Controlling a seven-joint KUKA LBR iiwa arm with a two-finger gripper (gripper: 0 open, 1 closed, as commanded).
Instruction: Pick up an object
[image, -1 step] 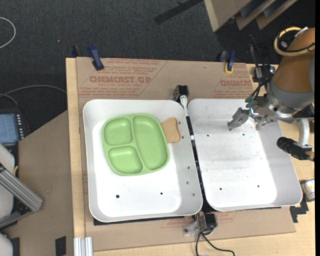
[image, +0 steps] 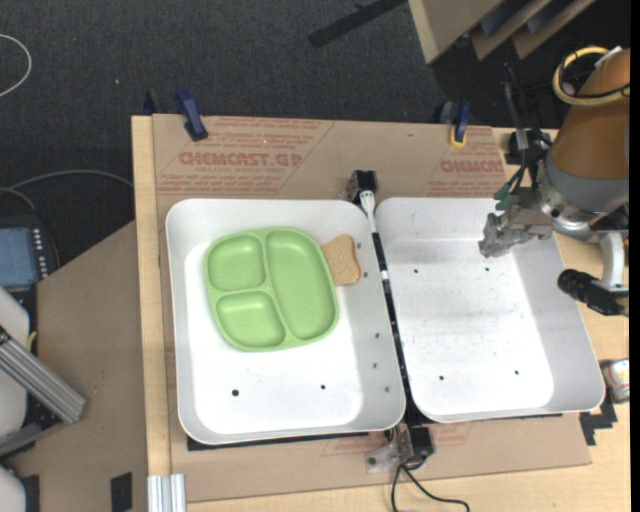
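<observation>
Nearest the camera, a tangle of black cable (image: 420, 480) is trailing off the front edge of the counter (image: 260, 160), just below the seam where the two bins are meeting. The counter is showing a brown board top with red lettering along its far side, and two clamps, one blue (image: 190, 113) and one yellow-and-blue (image: 459, 127), are gripping that far edge.

The left bin (image: 290, 400) is holding a green divided plate (image: 270, 288) with three compartments, lying flat in the bin's far-left part. A tan, bread-like piece (image: 343, 260) is lying just beside the plate's right rim, touching or nearly touching it, close to the bin's right wall.

The right bin (image: 480, 370) is showing a bare, scuffed white floor with a few dark specks.

The arm (image: 590, 150) is reaching in from the right, its orange band sitting above the grey wrist. The gripper (image: 497, 236) is hanging over the far right part of the right bin, pointing down toward the floor. Its tips are reading as a small dark-grey cluster; I cannot tell how far apart they are standing, and nothing is visible between them.

The tan piece and the green plate are lying well apart from the gripper, across the divider between the bins, to the gripper's left in this view.
</observation>
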